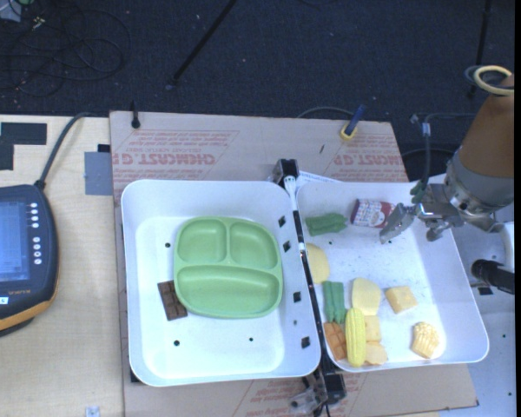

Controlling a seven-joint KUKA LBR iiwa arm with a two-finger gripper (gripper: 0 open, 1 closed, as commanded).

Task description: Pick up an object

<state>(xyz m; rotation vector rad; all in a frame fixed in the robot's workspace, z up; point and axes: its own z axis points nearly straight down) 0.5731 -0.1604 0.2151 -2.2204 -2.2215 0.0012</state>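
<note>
Over the right bin, toward its far right corner, I am hovering my gripper, and I cannot tell how it is set. Nothing is showing in its grasp. Just beside it, to the left, a small red-and-white packet is lying, with a green piece beyond. Yellow foods are clustering at the near edge. I am judging the packet the best target: centre over it, descend straight, and avoid the bin wall. A green tray is sitting in the left bin.
</note>
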